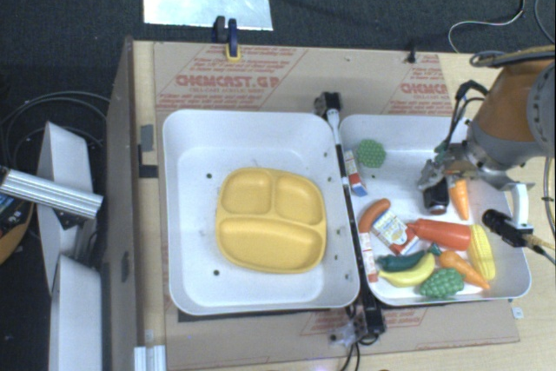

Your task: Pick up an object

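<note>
My gripper (437,176) hangs low over the upper right part of the right bin (395,135), at the end of the grey and orange arm (512,113). Directly under it lie a small dark object (436,197) and an orange carrot (460,198); contact with either is unclear. Nearby in the same bin are a long red vegetable (443,232), a corn cob (480,253), a sausage (374,214), a small printed packet (391,231), a banana (408,274), a green bumpy piece (441,282) and a green ball (372,153).
The left bin (187,187) holds a yellow divided plate (270,219). A rail (347,187) separates the two bins. Cardboard (261,78) lies under the bins. Cables (35,113) and metal parts (52,191) sit off the bench's left side.
</note>
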`<state>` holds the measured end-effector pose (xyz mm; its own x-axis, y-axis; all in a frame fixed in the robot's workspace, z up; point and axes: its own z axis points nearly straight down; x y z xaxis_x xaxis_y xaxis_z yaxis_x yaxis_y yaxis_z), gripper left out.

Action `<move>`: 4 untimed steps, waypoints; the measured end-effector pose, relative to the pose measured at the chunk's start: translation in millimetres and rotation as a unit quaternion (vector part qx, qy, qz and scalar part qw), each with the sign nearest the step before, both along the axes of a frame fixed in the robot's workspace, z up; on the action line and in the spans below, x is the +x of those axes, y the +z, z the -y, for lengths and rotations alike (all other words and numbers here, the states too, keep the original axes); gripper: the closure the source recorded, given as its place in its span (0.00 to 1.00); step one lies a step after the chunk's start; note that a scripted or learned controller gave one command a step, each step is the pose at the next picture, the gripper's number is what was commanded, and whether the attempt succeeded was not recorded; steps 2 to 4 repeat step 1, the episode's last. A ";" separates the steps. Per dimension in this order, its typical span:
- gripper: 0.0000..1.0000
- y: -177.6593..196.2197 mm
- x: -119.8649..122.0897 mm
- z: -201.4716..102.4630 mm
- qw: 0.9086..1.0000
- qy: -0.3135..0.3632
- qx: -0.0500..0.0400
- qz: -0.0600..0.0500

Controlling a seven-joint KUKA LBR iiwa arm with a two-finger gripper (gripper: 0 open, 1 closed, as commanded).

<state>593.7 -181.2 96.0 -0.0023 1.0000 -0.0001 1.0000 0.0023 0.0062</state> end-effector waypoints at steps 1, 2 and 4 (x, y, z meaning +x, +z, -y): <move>1.00 30.0 44.3 -100.9 1.000 0.001 0.001 -0.001; 1.00 30.0 44.3 -100.9 1.000 0.001 0.001 -0.001; 1.00 30.0 44.3 -100.9 1.000 0.001 0.001 -0.001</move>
